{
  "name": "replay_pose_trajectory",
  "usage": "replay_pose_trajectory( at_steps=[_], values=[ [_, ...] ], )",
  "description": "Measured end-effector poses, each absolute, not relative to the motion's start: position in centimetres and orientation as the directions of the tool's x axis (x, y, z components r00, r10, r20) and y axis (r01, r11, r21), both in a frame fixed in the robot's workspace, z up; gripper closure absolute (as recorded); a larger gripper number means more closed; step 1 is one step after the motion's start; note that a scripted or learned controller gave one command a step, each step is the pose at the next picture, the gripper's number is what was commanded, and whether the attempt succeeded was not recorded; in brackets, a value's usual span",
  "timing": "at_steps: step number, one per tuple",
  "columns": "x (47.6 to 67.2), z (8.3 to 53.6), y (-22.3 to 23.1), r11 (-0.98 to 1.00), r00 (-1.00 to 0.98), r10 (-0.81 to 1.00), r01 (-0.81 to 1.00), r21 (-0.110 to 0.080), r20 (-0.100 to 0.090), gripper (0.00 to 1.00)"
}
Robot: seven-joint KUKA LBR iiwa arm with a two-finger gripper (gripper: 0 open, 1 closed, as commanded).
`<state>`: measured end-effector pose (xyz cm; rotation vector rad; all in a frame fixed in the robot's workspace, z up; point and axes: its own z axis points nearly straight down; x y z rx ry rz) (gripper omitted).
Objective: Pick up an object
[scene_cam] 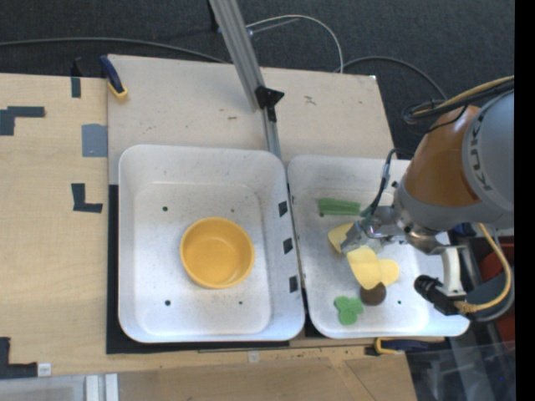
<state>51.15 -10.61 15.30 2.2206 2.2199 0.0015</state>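
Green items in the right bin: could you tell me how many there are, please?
2: a green bar near the bin's far side and a small green piece at its near edge; the arm may hide others.

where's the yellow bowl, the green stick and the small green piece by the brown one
yellow bowl (217, 251): camera view, inside bottom of the bowl
green stick (338, 207): camera view, middle of its length
small green piece (347, 308): camera view, its centre

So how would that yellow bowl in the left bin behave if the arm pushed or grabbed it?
The bowl sits upright on a wide base, so it would probably slide, not tip. It looks like light plastic; its rim seems the only graspable part.
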Motion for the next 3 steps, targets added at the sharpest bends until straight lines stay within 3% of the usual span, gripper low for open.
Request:
replay_pose_trajectory(
  at_steps=[1, 2, 3],
  values=[
    [51.1, 21.6, -10.5, 0.002, -0.002, 1.0, 1.0, 0.005, -0.001, 1.0],
    [51.1, 21.9, -10.4, 0.001, -0.001, 1.0, 1.0, -0.001, 0.001, 1.0],
    [50.9, 21.9, -5.2, 0.006, -0.006, 1.0, 1.0, -0.003, 0.002, 1.0]
  ],
)
